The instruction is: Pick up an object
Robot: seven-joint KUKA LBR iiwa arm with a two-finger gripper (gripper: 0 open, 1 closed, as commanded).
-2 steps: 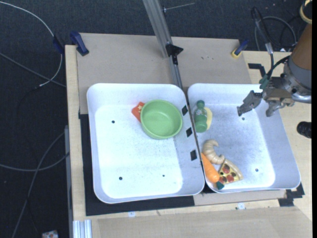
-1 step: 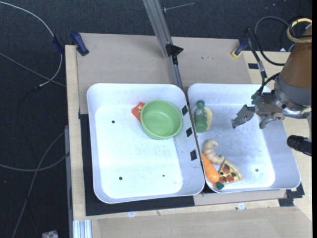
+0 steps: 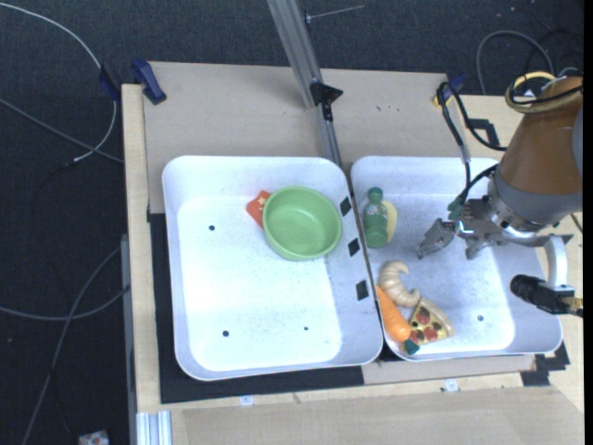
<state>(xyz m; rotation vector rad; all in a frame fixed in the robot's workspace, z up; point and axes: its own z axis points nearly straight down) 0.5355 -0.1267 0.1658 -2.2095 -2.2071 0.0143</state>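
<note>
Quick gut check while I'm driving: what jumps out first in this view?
The green bowl in the left bin, covering part of an orange object. Next, the arm's gripper low over the right bin, beside a green bottle. A croissant, carrot and pizza slice cluster at that bin's front left.

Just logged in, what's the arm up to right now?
The arm's hand hovers over the right bin with nothing between its fingers. To its left stands a green bottle by the divider; a croissant, a carrot and a pizza slice lie in the near corner. The left bin holds a green bowl.
</note>
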